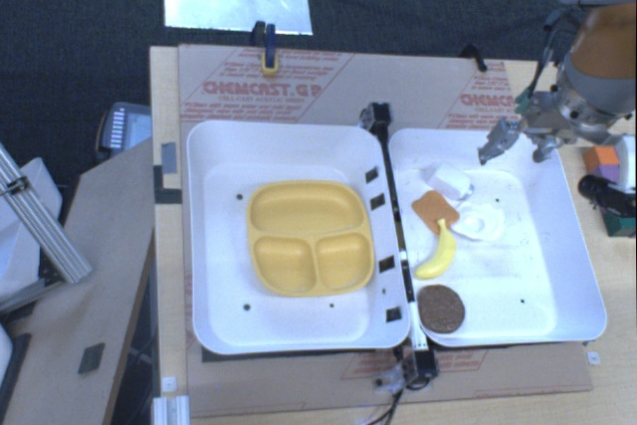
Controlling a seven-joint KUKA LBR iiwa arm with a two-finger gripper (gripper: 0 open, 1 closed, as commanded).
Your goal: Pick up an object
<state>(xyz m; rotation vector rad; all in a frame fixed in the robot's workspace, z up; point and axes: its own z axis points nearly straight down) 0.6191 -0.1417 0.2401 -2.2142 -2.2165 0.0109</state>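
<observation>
A worktop [119, 214] carries two shallow white bins side by side on a printed cardboard sheet [299, 80]. The left bin [214, 214] holds a yellow three-compartment tray [307, 236], lying flat near its middle. The right bin [557, 264] holds the small items, clustered toward its left side. The grey-and-orange arm [602, 45] reaches in from the right, above that bin's far right corner. Its hand [518, 144] hangs over the bin's far edge with its two fingers spread apart and nothing between them, well apart from the items below. A yellow banana [439, 252] lies near the bin's left wall, its far end touching an orange flat piece [434, 209]. White pieces [466, 204] sit just right of these. A round brown disc [441, 309] rests at the near left corner.
</observation>
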